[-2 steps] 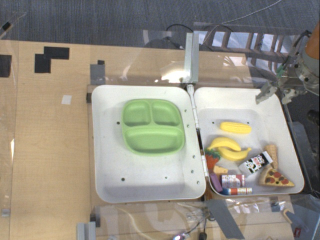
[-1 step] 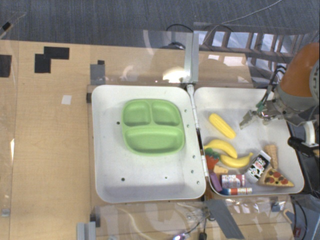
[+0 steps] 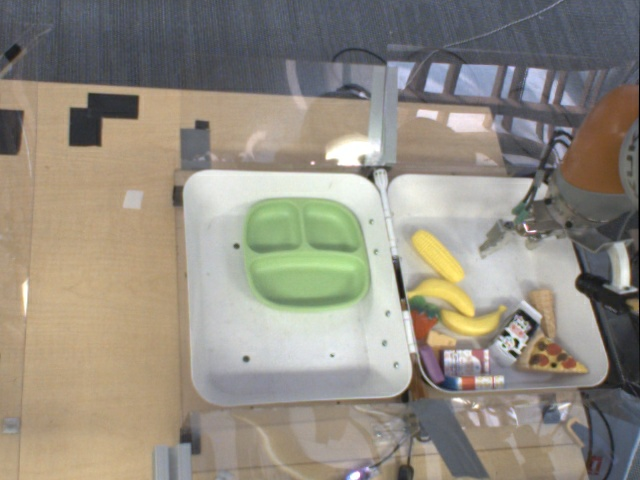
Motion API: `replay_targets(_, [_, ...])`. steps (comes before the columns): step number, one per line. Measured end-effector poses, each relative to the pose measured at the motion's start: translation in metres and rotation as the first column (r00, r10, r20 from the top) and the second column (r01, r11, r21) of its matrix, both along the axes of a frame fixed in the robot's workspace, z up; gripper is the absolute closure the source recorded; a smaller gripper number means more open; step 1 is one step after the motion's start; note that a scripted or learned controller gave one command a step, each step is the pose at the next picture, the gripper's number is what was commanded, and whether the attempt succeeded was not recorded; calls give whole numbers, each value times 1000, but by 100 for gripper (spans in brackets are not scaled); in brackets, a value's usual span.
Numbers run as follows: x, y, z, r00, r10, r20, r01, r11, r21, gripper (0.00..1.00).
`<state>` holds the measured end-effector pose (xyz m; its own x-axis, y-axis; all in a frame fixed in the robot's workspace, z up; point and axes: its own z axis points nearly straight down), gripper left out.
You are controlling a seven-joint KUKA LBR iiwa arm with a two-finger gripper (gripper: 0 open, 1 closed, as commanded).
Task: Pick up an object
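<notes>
Camera view shows the pincer (image 3: pixel 512 227) open and empty at the frame's right, above the right bin (image 3: pixel 470 190), near a corn cob (image 3: pixel 438 255), probably light, stiff plastic, best gripped across its middle.

The arm (image 3: pixel 608 158) is cut off by the right edge, so only its orange band and wrist are seen. The tool (image 3: pixel 497 238) is small and partly blurred, and the set of its fingers cannot be told. A red item (image 3: pixel 427 326) is largely hidden under the banana (image 3: pixel 460 306). The print on the small carton (image 3: pixel 516 334) and on the tube (image 3: pixel 472 381) is too small to be read. The desk (image 3: pixel 90 298) is cut by the left and bottom edges.
</notes>
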<state>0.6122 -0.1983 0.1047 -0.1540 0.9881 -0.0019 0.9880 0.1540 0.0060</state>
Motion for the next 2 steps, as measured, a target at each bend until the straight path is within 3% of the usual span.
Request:
replay_targets(1, [-54, 61, -13, 1000, -26, 1, 26, 1000, 2, 0])
replay_targets(2, [-119, 99, -13, 997, 82, 17, -82, 997, -4, 0])
